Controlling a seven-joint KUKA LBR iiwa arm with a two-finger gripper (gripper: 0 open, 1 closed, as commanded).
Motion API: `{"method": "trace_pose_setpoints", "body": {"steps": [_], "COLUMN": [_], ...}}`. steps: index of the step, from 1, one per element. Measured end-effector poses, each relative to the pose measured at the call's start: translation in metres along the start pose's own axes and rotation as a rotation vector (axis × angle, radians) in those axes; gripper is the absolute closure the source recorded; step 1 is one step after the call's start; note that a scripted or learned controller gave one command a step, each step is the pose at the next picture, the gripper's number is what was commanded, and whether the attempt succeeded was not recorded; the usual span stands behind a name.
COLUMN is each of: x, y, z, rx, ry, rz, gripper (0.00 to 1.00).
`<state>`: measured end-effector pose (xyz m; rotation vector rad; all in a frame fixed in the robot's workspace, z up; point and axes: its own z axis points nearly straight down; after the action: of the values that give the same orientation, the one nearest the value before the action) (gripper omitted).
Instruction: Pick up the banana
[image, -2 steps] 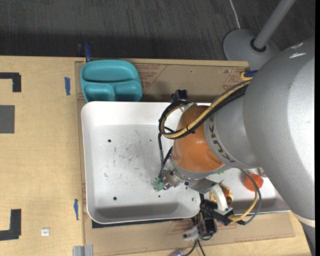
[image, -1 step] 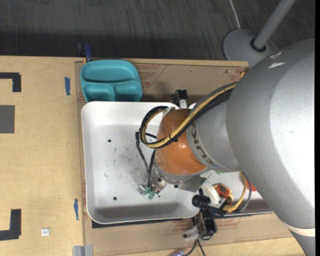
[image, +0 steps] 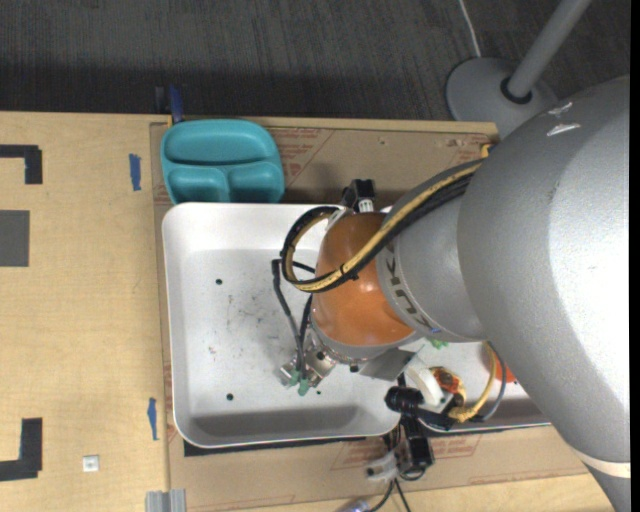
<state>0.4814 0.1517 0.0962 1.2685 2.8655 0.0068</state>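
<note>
Bulky grey arm (image: 540, 230) with a glossy orange band (image: 355, 285). Black and yellow cables (image: 310, 255) looped beside the band. Small metal gripper (image: 303, 372) with green bits.

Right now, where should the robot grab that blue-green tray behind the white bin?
Probably by its rim, coming straight down from above. The tray lies flat with its hollows facing up, and it looks too wide to span whole. The upright wall between its hollows, or the edge nearest the white bin, gives a thin lip to pinch.
</note>
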Motion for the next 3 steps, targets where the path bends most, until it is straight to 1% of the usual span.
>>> {"method": "trace_pose_setpoints", "body": {"steps": [3], "x": [0.000], "y": [0.002], "z": [-0.029], "rx": [-0.007], "ry": [-0.003], "rz": [0.003], "gripper": [1.00]}}
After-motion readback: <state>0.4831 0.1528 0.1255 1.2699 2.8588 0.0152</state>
